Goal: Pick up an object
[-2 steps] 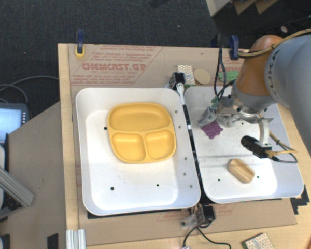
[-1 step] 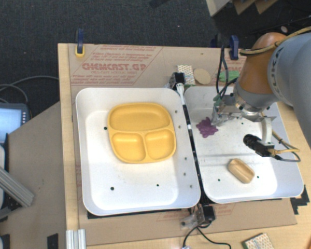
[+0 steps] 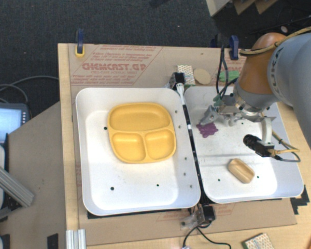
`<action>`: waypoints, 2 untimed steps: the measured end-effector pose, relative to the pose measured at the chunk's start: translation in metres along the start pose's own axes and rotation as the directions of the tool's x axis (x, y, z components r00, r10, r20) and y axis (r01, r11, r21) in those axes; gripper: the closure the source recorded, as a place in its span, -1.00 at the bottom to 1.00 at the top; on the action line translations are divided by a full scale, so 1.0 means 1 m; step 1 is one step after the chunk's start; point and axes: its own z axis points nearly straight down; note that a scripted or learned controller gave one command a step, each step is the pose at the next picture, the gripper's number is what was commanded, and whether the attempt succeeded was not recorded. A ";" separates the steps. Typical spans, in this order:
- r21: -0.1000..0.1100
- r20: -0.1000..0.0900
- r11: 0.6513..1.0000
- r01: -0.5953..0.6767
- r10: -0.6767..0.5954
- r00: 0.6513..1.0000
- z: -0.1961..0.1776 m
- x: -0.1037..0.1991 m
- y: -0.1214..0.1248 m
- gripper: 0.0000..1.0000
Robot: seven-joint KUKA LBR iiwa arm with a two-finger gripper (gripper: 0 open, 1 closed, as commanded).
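Observation:
A small purple object (image 3: 208,129) lies in the right bin (image 3: 280,188), near its left wall. My gripper (image 3: 216,114) hangs low just above and behind the purple object, close to it; nothing shows between its fingers. A tan wooden block (image 3: 241,170) rests toward the front of the same bin, apart from the gripper. The grey arm with its orange band (image 3: 256,69) comes in from the upper right.
A yellow divided plate (image 3: 142,131) sits in the left bin (image 3: 93,191). Behind the bins on the cardboard lie a tan disc (image 3: 202,77), a green item (image 3: 228,77) and a small patterned white piece (image 3: 185,70). Blue clamps (image 3: 80,49) hold the board's back edge.

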 end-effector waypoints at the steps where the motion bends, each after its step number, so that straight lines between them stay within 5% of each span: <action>1: 0.002 -0.004 1.000 -0.003 0.003 1.000 0.008 -0.024 -0.030 -1.00; 2: -0.004 0.000 1.000 0.002 -0.002 1.000 0.010 -0.013 0.043 -1.00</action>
